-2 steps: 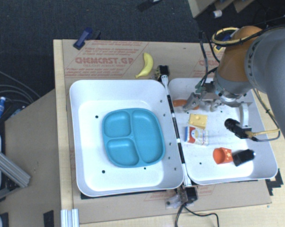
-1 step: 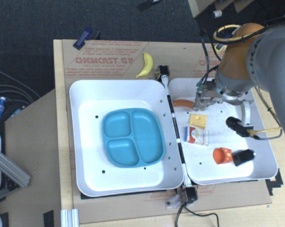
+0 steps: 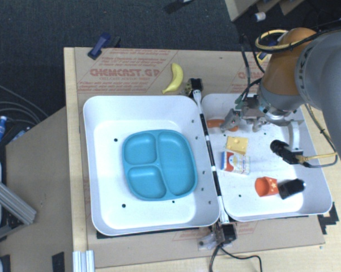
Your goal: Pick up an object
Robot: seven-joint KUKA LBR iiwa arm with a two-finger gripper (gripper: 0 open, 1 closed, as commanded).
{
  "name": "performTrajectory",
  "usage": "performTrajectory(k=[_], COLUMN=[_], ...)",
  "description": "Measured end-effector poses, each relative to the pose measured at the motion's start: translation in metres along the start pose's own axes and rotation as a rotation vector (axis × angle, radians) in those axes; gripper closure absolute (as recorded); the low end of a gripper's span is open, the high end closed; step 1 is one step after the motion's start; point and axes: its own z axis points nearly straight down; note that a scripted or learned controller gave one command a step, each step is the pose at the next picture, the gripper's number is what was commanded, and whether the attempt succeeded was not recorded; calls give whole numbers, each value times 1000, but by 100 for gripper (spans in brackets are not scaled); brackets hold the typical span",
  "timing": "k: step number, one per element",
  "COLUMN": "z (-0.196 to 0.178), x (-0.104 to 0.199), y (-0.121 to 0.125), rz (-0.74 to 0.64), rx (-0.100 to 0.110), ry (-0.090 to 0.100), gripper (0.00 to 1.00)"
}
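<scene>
My gripper (image 3: 242, 119) hangs over the far part of the right bin (image 3: 312, 205), reaching in from the right. Just left of it, by the bin's far left wall, lies a small orange piece (image 3: 214, 123). A yellow cheese-like wedge (image 3: 237, 145) sits just in front of the gripper, and a white packet with red and blue print (image 3: 235, 162) lies nearer still. Toward the front right lies an orange object (image 3: 265, 186), touching a black block (image 3: 292, 188). Nothing shows in the gripper's grasp.
The left bin (image 3: 102, 123) holds a blue divided plate (image 3: 158, 164). A yellow banana (image 3: 174, 79) lies on the cardboard behind the bins, and a blue object (image 3: 98, 46) rests at the bench's far left edge. A black rail (image 3: 207, 146) separates the bins.
</scene>
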Motion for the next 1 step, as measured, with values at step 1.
performTrajectory(k=[1], z=[19], x=[3], y=[37], rz=[-1], rx=[19], ry=[-1], gripper=[0])
